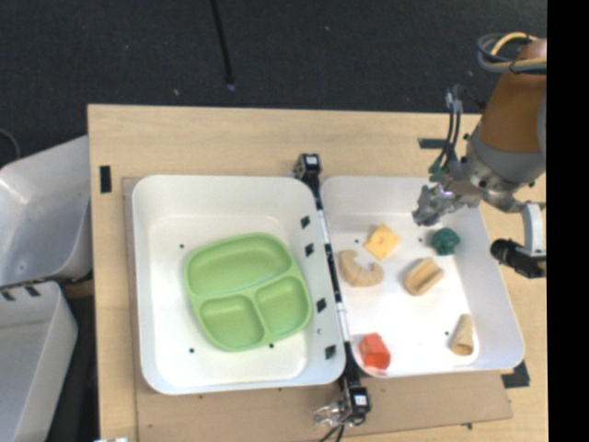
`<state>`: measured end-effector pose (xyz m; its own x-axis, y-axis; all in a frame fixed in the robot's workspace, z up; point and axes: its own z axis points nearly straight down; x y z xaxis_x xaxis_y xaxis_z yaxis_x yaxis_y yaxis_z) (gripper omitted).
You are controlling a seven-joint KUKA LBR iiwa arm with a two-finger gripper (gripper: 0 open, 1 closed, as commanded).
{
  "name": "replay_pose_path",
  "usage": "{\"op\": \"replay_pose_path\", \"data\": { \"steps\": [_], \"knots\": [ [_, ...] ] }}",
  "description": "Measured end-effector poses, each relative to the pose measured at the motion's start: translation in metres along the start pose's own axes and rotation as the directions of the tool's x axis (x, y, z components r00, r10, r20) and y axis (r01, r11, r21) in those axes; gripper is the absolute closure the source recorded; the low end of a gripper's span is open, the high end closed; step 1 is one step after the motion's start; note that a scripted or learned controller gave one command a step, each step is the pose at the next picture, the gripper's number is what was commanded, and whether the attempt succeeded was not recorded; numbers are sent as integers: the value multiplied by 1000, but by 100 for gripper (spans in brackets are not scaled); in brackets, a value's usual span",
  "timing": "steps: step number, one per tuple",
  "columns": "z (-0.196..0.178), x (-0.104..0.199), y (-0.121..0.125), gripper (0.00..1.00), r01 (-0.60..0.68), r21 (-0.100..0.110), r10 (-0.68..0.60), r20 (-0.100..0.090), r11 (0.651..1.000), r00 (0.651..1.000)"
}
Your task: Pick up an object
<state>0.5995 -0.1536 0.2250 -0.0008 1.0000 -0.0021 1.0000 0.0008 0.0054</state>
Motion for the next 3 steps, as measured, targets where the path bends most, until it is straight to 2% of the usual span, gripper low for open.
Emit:
{"op": "replay_pose_path", "data": {
  "steps": [1, 2, 3],
  "knots": [
    [5, 48, 22, 100, 5, 3, -5, -2, 1000, 1000],
    [8, 95, 30, 100, 4, 3, -4, -1, 1000, 1000],
    [5, 138, 53, 100, 4, 2, -4, -2, 1000, 1000]
  ]
}}
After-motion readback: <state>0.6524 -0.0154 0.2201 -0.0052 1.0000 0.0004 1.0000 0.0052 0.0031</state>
